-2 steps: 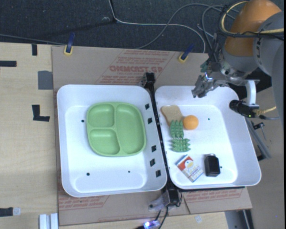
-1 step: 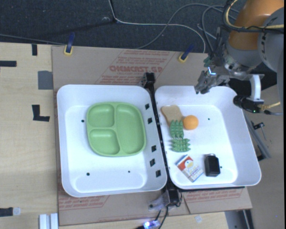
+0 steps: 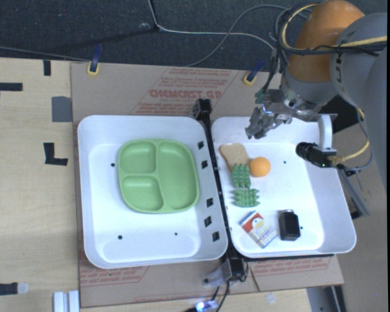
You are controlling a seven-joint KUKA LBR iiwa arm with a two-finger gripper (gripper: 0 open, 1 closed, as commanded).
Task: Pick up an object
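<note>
While the gripper [image 3: 259,127], its grip state impossible to tell, hangs above the right bin [image 3: 325,239], a descent onto the bread slice [image 3: 233,153] is judged to be needed.

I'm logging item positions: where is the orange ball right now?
The orange ball lies in the right bin, near its upper left, just right of the green toy and the tan piece.

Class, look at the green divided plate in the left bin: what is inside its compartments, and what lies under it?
The green divided plate shows three bare compartments. It rests on the left bin; the floor beneath it is covered.
</note>
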